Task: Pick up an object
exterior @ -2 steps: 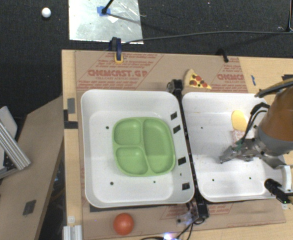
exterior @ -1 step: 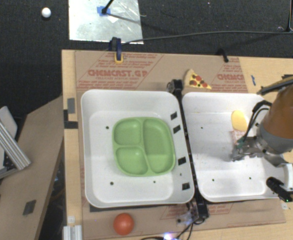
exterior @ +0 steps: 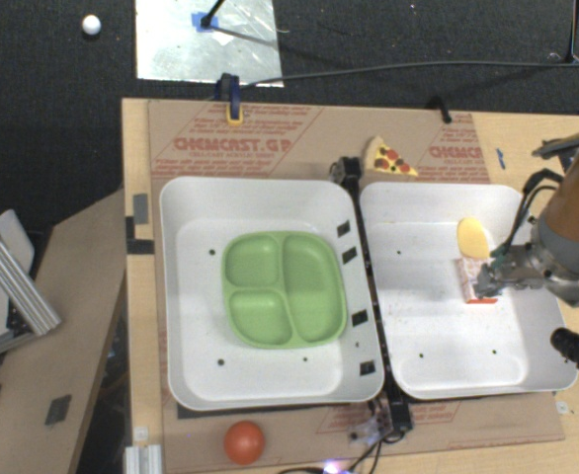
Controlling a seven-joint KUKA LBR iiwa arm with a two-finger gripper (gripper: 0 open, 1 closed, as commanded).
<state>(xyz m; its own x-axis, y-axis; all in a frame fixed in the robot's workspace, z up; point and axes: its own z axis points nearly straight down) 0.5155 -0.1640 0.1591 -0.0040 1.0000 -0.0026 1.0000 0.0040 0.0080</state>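
yellow object (exterior: 473,235) — right bin (exterior: 438,363), upper area

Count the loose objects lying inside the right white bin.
2: a yellow oval piece toward the back, and a flat pink-and-red packet just before it under the pincer. The arm may hide more.

Single fixed camera, mounted high above bench (exterior: 299,131), looking down at slant. Far edge of bench toward top of frame, near edge at bottom. Mid-range: both white bins fit whole, left bin (exterior: 186,294) centre-left, right bin (exterior: 438,358) centre-right. Arm (exterior: 571,225) enters from right edge of frame. Dark floor along top.
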